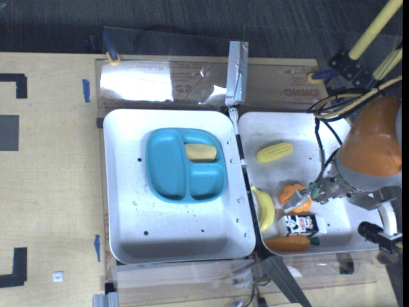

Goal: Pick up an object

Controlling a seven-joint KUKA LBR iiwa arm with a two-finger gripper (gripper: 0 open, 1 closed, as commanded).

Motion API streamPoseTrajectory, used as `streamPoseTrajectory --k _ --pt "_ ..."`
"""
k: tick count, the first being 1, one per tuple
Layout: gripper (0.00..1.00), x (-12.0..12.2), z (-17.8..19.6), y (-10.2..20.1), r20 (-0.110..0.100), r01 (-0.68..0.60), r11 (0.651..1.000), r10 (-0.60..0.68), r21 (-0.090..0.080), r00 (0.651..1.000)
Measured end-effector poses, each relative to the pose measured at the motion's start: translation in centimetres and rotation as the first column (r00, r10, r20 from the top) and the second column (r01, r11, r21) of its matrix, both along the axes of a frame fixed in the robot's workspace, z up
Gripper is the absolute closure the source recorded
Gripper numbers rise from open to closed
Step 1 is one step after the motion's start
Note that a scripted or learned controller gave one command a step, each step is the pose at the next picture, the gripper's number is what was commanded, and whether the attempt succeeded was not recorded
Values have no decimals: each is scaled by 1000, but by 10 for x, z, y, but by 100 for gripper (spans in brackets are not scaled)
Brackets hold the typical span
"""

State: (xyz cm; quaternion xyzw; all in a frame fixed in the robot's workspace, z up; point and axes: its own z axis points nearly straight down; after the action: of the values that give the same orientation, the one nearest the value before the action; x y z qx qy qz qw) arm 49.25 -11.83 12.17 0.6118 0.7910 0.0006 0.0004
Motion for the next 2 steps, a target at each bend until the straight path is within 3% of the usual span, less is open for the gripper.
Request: streamPoseTrajectory --k 1,2 --pt "0 33 -34 6 5 3 1000 -3 -2 1000" --pt "100 35 -24 6 11 4 1000 -4 -3 1000"
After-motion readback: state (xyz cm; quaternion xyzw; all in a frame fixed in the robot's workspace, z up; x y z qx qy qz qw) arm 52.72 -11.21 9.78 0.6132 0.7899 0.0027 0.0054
